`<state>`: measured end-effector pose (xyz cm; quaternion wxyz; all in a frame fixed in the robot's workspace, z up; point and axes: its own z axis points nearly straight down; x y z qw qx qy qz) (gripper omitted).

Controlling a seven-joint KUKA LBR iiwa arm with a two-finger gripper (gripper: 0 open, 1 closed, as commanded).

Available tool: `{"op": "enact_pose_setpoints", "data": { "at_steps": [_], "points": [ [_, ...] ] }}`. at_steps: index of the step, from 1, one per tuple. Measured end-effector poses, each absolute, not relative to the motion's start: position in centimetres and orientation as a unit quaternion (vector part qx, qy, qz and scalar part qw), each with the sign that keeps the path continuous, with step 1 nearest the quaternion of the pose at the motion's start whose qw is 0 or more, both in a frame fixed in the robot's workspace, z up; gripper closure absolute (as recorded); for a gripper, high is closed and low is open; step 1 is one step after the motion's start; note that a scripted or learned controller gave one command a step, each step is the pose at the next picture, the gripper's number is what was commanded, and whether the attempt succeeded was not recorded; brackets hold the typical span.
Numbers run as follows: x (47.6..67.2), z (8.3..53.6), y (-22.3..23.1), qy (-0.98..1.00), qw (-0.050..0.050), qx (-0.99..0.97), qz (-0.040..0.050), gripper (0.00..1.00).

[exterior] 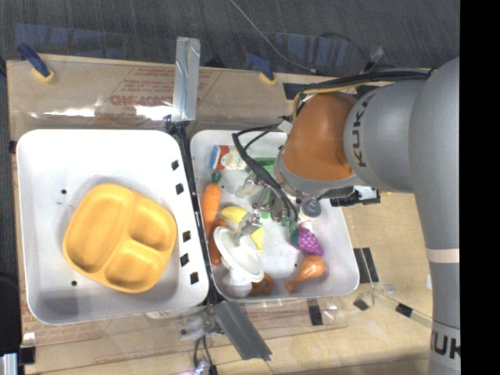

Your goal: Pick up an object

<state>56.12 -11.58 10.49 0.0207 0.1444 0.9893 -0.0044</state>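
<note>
My gripper (pixel 255 219) hangs low in the right bin (pixel 341 250), over a pile of toy food. Right under its tips lie a yellow piece (pixel 234 214) and a white cup-like item (pixel 239 258). An orange carrot (pixel 212 201) lies along the bin's left wall. Purple grapes (pixel 309 241) and a brown drumstick (pixel 307 272) rest to the right of the gripper. The arm's orange band (pixel 319 141) covers the bin's upper right part.
The left bin (pixel 47 159) holds a yellow divided plate (pixel 119 236). A small carton (pixel 225 158) and a green item (pixel 264 163) lie at the right bin's far end. Cables run over the bin's top edge. Cardboard and tape surround both bins.
</note>
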Motion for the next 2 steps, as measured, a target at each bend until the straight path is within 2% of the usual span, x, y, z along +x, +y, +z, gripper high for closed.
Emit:
{"op": "enact_pose_setpoints", "data": {
  "at_steps": [1,2],
  "points": [
    [55.91,10.45,-12.06,0.982,0.019,0.187,-0.0020,0.00],
    [55.68,11.32,-11.82,0.983,0.011,0.184,-0.0009,1.00]
  ]
}}
